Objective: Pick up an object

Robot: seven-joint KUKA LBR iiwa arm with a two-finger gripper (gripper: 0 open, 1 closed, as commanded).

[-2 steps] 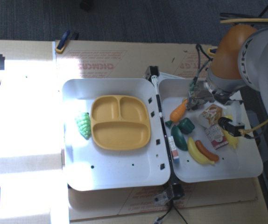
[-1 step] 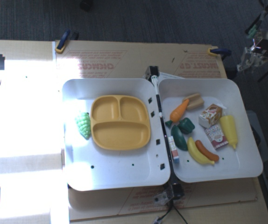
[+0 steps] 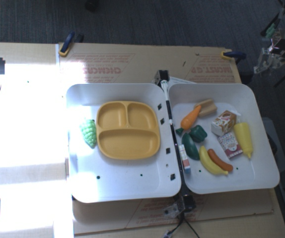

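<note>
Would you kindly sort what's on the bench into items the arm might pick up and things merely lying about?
Candidates for picking:
carrot
banana
corn cob
green grapes
small carton

Lying about:
yellow divided plate
two white bins
blue clamp

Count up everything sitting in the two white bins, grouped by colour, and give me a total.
Yellow: 3 (divided plate, banana, corn)
Green: 3 (grapes, pepper, cucumber)
Orange: 2 (carrot, sausage)
Tan: 1 (bread roll)
Red-and-white: 3 (carton, packet, small stick)
Total: 12
</note>
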